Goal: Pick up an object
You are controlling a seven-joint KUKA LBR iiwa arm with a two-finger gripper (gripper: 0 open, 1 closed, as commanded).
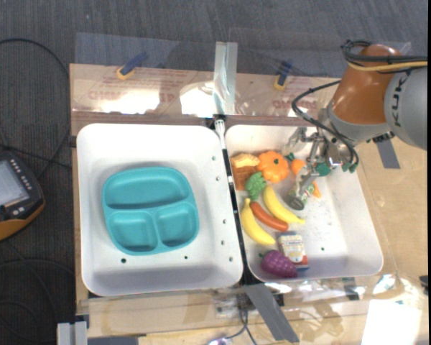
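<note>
Two white bins are seen side by side on the bench. In the L bin (115,139) a teal divided tray (151,207) is laid flat, approx. in the middle. The toy foods are all gathered in the R bin (345,243), mostly along its L half. A bread piece (243,169) is placed at the top by the dividing wall, w/ an orange pumpkin (274,165) just beside it and a green broccoli (256,185) below, btwn the two. Under these, the upper banana (279,205) is slanted down to the R and the lower banana (253,227) is set nearer the wall, w/ a red sausage (269,216) lodged btwn them. Further down a small carton (292,246) is stood, and purple grapes (279,264) are found against it. The arm (366,95) is extended in from the R, and the gripper (298,198) is set low in the R bin, its tip just R of the upper banana. Whether it is wide, narrow or closed on anything cannot be told; contact w/ the banana cannot be judged either.
</note>
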